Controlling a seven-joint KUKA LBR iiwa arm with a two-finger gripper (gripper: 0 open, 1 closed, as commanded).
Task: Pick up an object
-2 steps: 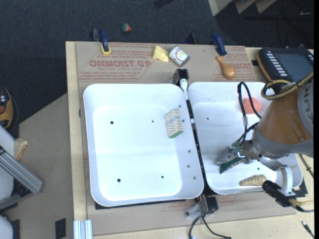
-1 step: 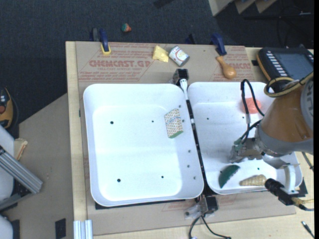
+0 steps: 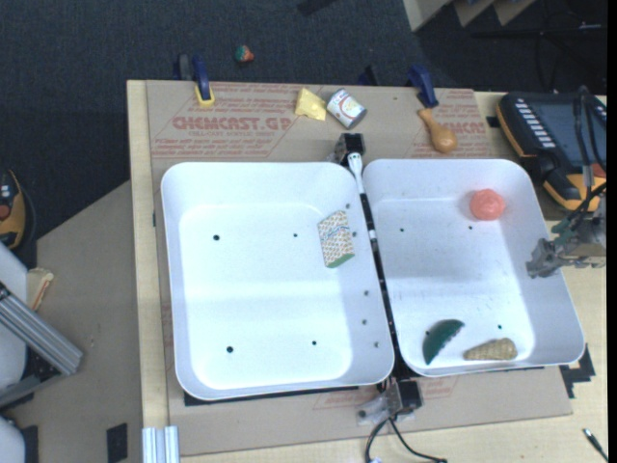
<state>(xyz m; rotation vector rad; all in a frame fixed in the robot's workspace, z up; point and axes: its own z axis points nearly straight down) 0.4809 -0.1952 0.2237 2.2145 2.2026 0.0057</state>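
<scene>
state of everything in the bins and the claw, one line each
claw: at the right bin's right rim, nothing seen held
red ball: resting free in the right bin, far corner
green piece: lying on the right bin floor, near edge
tan piece: lying flat beside the green piece, apart from it
patterned pouch: lying in the left bin against its right wall
left bin: level, upright
right bin: level, upright

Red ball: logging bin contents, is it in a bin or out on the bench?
In: the red ball lies inside the right bin.
</scene>
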